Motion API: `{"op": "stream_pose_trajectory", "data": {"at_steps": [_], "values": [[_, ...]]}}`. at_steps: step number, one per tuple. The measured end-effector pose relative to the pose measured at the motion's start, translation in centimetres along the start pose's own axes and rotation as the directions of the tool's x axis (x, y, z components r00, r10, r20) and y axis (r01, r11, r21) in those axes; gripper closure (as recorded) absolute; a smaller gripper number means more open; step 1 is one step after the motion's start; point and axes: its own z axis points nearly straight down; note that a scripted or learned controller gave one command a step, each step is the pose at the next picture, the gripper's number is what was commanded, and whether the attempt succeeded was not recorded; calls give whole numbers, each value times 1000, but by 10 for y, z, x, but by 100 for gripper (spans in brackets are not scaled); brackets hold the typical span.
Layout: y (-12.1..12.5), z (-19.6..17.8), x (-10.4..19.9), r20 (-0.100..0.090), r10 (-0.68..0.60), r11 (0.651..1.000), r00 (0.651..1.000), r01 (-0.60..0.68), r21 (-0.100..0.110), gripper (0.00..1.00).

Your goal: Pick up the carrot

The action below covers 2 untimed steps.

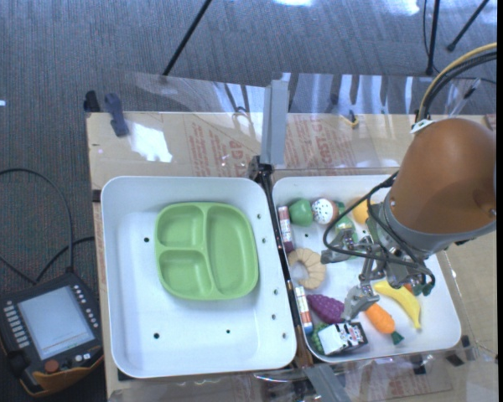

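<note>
The carrot (382,319) sits near the right bin's (449,329) front edge, just below the gripper (361,299), whose fingers look spread open and hold nothing. The banana (403,301) lies right beside it.

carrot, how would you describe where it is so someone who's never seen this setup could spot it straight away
Look in the right-hand white bin, the one crowded with toy food, and go to its near right corner. The carrot lies there just below the end effector, beside a yellow banana. It is the small orange tapered piece, while its neighbours are yellow, purple and green.
</note>
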Motion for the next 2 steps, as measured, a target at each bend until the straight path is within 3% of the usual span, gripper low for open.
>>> {"op": "stream_pose_trajectory", "data": {"at_steps": [1, 2], "values": [[-58, 88, 12, -2, -147, 989, 989, 147, -1, 0], [-90, 142, 4, -1, -178, 984, 984, 178, -1, 0]]}}
